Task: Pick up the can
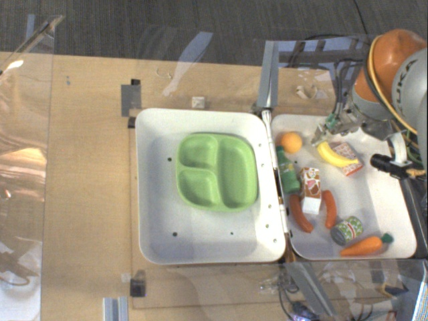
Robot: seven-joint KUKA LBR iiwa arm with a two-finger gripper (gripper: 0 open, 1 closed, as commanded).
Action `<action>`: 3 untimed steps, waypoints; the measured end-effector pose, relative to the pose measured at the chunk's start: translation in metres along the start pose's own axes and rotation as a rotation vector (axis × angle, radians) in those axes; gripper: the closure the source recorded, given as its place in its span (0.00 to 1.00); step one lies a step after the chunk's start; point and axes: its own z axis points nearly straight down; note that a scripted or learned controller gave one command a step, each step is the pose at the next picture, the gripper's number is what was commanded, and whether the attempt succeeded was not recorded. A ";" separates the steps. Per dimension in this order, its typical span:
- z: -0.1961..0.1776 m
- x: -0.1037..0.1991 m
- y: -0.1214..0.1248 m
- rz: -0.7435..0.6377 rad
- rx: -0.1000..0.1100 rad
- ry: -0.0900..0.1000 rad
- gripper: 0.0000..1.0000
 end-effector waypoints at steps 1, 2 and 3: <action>0.001 0.002 -0.001 -0.001 0.005 0.005 0.00; -0.058 -0.028 -0.052 -0.143 0.026 0.013 0.00; -0.038 0.008 -0.159 -0.242 0.027 0.016 0.00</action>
